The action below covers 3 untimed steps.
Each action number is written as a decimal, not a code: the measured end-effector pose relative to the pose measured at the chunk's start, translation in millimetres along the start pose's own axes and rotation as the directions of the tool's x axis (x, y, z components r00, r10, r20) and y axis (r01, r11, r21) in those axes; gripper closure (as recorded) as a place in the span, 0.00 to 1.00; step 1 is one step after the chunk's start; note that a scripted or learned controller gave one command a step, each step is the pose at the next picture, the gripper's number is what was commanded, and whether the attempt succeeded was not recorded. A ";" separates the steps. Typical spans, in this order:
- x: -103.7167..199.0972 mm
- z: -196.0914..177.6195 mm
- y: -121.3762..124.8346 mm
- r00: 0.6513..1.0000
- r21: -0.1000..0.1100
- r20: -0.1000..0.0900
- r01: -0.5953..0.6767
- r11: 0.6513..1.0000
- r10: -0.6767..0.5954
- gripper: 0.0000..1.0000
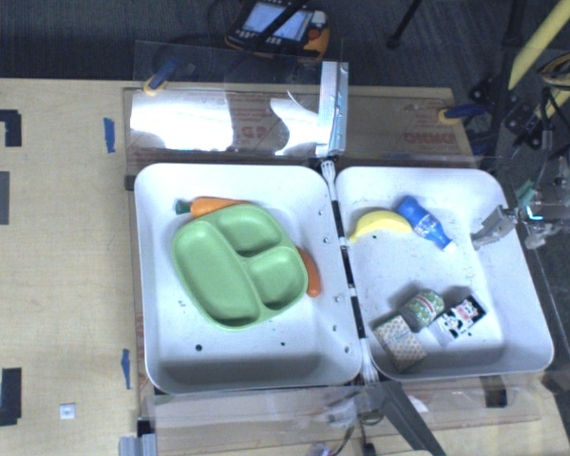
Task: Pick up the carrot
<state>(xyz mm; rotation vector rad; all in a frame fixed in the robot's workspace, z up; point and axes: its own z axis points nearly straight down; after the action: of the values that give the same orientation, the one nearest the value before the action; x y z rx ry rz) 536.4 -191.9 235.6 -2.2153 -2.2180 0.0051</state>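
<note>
Carrot (217, 205) lies in the left bin (161, 283), at the far edge of the green divided plate (239, 266) and partly hidden under it. Over the right bin's (513, 340) right rim hangs the gripper (508, 221), holding nothing; whether it is open cannot be told.

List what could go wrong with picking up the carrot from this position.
1. The carrot lies mostly under the green divided plate, only its ends showing, so a grasp may hit or drag the plate.
2. The exposed end sits close to the left bin's wall, leaving little room.
3. The gripper is over the right bin's edge, far away.
</note>
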 end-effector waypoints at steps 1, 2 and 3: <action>60.2 130.9 54.5 0.991 -0.001 0.001 0.135 0.991 -0.135 0.00; 75.5 149.4 90.5 0.946 -0.001 0.004 0.325 0.946 -0.325 0.00; 28.8 141.1 113.5 0.889 0.034 -0.025 0.458 0.888 -0.457 0.00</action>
<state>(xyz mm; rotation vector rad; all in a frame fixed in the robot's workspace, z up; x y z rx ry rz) 648.8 -162.6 93.7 -1.6103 -2.6437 0.0273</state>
